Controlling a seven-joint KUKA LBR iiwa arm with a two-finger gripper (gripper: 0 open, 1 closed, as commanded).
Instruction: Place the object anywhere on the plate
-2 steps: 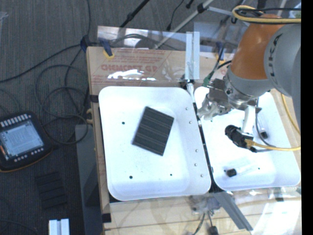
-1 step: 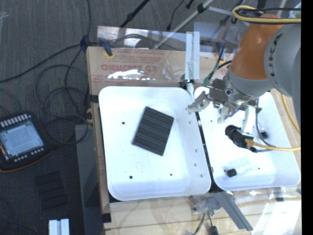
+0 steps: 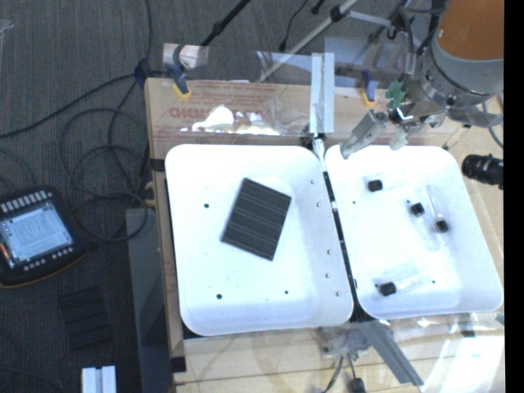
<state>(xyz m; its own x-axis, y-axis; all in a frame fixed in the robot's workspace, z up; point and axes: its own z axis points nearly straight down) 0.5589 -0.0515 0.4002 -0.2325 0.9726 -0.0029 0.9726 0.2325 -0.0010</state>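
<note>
Plate dark, ribbed, lying in left bin | small clear objects, perhaps black-capped, well right of plate | gripper above plate's far right, fingers spread, grasping nothing

The arm is cut off by the top and right edges, so only its orange band and grey wrist show, and the gripper below it is too blurred to make out its tips. In the right bin several small dark pieces (some on clear parts that nearly vanish against the white) are too small to identify. The handheld controller is clipped by the left edge.
</note>
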